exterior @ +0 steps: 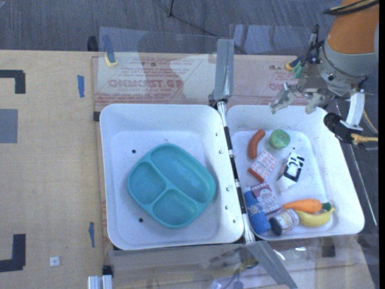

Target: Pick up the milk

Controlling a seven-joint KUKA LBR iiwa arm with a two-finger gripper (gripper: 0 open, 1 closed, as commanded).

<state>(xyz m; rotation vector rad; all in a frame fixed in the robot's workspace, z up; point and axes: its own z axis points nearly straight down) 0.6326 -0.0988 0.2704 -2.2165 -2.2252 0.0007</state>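
Note:
The milk is a small white carton with black cow patches. It lies tilted in the middle of the right bin. My gripper hangs over that bin's far rim, up and slightly right of the carton and well apart from it. Its two fingers stand spread, so it is open, with nothing between them.
Around the milk lie a sausage, a green round item, a pink packet, a blue can, a carrot, a banana and a small bottle. The left bin holds a teal divided plate.

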